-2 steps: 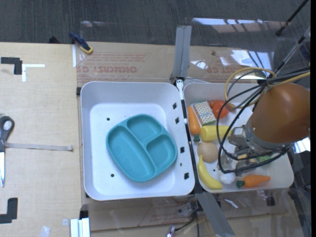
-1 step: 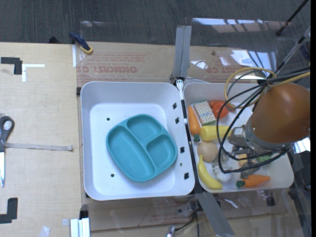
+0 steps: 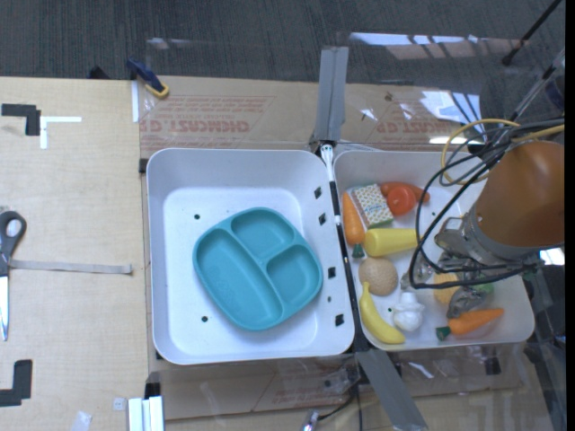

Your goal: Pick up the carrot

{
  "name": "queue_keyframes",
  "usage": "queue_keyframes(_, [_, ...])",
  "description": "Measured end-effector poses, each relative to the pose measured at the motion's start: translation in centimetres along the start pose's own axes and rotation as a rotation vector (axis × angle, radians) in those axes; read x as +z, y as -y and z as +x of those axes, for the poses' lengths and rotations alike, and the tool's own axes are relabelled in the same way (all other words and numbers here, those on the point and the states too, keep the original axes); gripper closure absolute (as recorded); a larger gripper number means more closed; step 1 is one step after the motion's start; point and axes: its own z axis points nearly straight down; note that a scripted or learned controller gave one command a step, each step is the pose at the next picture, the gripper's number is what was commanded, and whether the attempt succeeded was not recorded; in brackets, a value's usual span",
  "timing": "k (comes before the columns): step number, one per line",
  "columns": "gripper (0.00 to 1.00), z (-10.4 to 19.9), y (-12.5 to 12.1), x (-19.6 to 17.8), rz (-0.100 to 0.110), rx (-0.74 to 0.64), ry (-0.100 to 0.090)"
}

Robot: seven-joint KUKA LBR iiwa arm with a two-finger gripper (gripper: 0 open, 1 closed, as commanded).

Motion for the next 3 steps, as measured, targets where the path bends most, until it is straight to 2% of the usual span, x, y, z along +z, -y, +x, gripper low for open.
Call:
queue_keyframes(1, [1.00, 0.0, 0.1, -0.9, 0.002, 0.002, -0.001])
queue_keyframes(2, [0.00, 0.0, 0.1, -0.9, 0.002, 0.002, -0.001])
queue_keyframes(3, [0.00, 4.5, 1.0, -0.1, 0.008, -0.035, -0.006])
